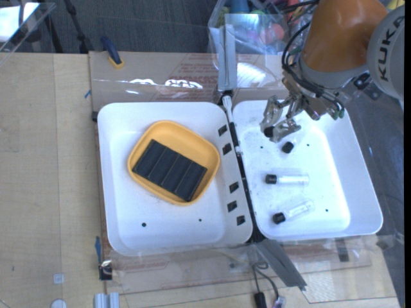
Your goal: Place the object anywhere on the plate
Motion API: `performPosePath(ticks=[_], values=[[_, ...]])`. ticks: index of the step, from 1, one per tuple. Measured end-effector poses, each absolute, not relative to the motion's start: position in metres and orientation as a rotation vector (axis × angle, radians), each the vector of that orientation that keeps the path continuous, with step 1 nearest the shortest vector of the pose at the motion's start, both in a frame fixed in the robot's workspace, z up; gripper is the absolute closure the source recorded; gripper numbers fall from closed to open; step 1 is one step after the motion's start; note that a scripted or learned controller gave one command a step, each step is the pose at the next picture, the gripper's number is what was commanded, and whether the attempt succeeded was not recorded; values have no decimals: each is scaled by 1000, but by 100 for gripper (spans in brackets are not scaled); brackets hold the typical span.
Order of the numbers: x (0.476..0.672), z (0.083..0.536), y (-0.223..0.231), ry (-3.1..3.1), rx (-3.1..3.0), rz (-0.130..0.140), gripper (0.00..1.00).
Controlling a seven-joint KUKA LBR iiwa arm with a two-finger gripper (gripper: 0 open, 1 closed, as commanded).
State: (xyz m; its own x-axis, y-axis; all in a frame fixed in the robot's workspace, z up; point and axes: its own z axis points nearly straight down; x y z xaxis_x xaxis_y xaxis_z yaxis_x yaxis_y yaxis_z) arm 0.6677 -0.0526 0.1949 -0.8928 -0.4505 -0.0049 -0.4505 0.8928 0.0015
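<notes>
A yellow plate [142, 147] lies in the left bin [119, 124] with a black ridged slab [169, 169] on it. The right bin [340, 153] holds two clear vials with black caps, one [288, 179] in the middle and one [292, 211] nearer the front. A small black cap-like piece [287, 147] lies just in front of my gripper [281, 129]. The gripper hangs over the back left part of the right bin, open, with nothing between its fingers.
A raised divider with black clips [232, 165] separates the two bins. A clear box of coloured items [257, 5] stands behind the right bin. The orange-banded wrist [340, 24] looms over the right bin's back edge.
</notes>
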Motion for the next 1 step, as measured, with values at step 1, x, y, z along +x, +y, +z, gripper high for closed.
performPosePath(ticks=[1], values=[[667, 186, -40, 3021, -851, 4, 100]])
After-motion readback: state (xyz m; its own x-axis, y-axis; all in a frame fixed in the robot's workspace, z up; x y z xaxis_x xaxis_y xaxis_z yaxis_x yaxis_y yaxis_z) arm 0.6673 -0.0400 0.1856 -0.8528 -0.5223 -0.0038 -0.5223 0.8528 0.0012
